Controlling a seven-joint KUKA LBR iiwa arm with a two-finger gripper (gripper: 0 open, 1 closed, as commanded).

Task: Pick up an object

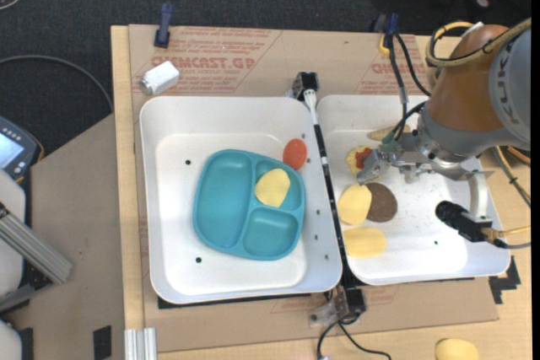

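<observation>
- Camera view: gripper sits low in the right bin, toward its 10 o'clock corner. The arm comes in from 3 o'clock.
- Claw opening: can't tell from this angle, as wrist hardware covers it. Nothing visibly held.
- Closest candidate: red-yellow bit, touching or just beside the gripper at its 10 o'clock. Can't resolve contact vs. near miss.
- Other options in the same bin: yellow lump at the gripper's 7 o'clock, by the bin's left wall. Brown disc touches the lump at its 3 o'clock. Yellow slab is just beside the lump at its 6 o'clock.
- Left bin: teal tray mid-bin, with a yellow chip in its 2 o'clock compartment. Orange ball is off the tray at 1 o'clock, by the bin's right wall. All well apart from the gripper.
- Progress, my read: approach looks done, with the arm down near the red-yellow bit. Grasp unconfirmed and lift not done; every object lies on a bin floor or the tray.
- Left to do: close on the bit, lift clear, verify it comes up with the claw.
</observation>
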